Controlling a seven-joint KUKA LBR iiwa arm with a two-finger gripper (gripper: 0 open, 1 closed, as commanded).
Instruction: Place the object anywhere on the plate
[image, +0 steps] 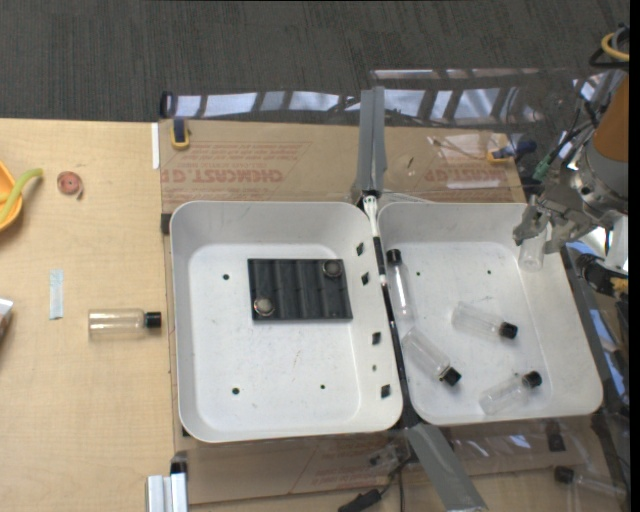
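Open white floor surrounds the dark ribbed plate (299, 289) in the left bin (200, 400), at centre frame. In the right bin (590, 395), clear vials (484, 322) crowd the lower half and one lies along the left wall, leaving the upper middle free. The gripper (535, 235) hangs over the bin's upper right corner.

Both bins (200, 400) are plain white, the ridged plate (299, 290) in the left one's near-black — vials (485, 323) are clear with black caps, and the bench (80, 400) is pale wood — tan cardboard (270, 165) behind.
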